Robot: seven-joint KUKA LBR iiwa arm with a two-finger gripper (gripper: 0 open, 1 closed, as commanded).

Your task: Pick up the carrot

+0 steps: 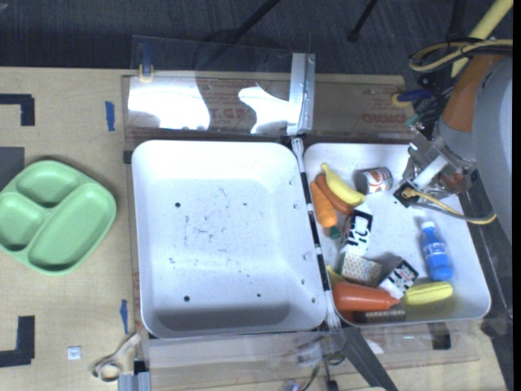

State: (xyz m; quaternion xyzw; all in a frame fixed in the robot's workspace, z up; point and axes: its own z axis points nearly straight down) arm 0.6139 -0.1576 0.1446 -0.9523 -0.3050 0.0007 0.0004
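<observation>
Two bins sit side by side, the left bin point(216, 235) at nine o'clock of the right bin point(480, 287); a divided tray point(55, 216) lies well apart at nine o'clock of both. Within the right bin, a carrot point(325, 206) lies at its nine o'clock wall, touching a banana point(342, 187); a bottle point(436, 252) lies toward three o'clock; a second carrot point(364, 296) lies at six o'clock; the gripper point(423, 177) is at one o'clock.

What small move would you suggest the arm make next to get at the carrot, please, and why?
Probably move the pincer toward the view's left and lower over the tapered orange carrot. The pincer sits at the right white bin's upper right, apart from the carrot, which lies along the bin's left wall beside a yellow banana.
</observation>
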